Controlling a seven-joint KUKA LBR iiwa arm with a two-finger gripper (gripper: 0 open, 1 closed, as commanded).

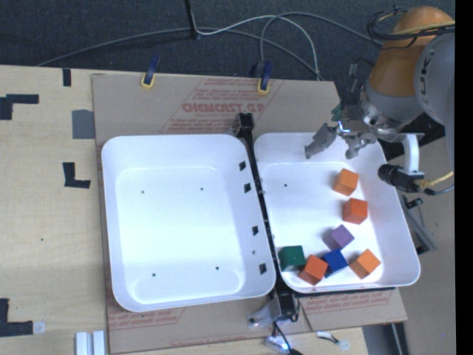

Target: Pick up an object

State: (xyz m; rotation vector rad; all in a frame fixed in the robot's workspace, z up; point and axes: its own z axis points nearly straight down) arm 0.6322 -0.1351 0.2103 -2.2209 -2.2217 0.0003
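Observation:
My gripper (336, 146) hangs over the far edge of the right bin (295, 198), fingers spread apart with nothing between them. Below it in that bin lie several blocks: an orange cube (345, 182) nearest the gripper, another orange cube (355, 211), a purple block (340, 237), a blue block (335, 261), an orange block (314, 269), a green block (291, 257) and an orange block (364, 263) near the front right corner.
The left bin (177, 220) sits beside the right one, joined by a black clip strip (255, 198). Both rest on a cardboard sheet (214, 106) clamped at the back. Cables (281, 28) run behind the bench.

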